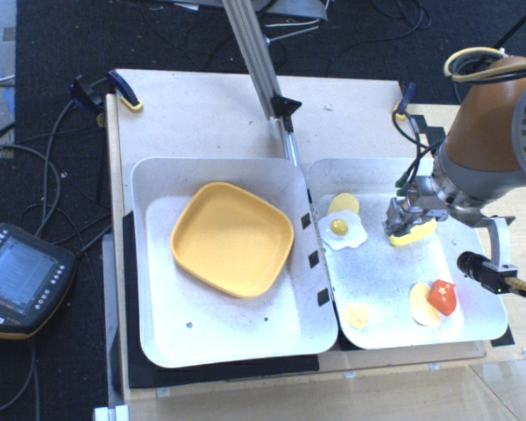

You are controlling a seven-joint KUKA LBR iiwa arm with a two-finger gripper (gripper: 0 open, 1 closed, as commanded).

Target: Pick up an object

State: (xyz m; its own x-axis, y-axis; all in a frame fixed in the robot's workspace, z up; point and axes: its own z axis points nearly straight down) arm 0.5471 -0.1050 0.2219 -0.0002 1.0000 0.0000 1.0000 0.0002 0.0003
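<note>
Yellow plastic, a small banana-like piece point(415, 232), is seen in the right-hand white bin point(473, 331), directly under the grey two-finger gripper point(403, 221). The gripper is lowered onto it, near the bin's far right part, and the yellow piece pokes out from beneath the fingers. Whether the piece is clamped or merely touched cannot be told from this slant, so the state of the tool is left open.

The step in hand is judged to be the grasp itself, with the pick not yet proven. For the next move a firm closing on the yellow piece would be called for, then a straight lift clear of the bin floor.

Close by, a white fried-egg toy with a yellow yolk point(343, 230) lies to the left of the gripper, well apart from it. A red tomato-like piece on a pale slice point(437, 299) rests nearer the front, and a small pale yellow disc point(358, 316) lies at the front left. A large yellow square plate point(232, 238) sits in the left-hand white bin point(158, 340). Nothing is seen to block an upward lift.
</note>
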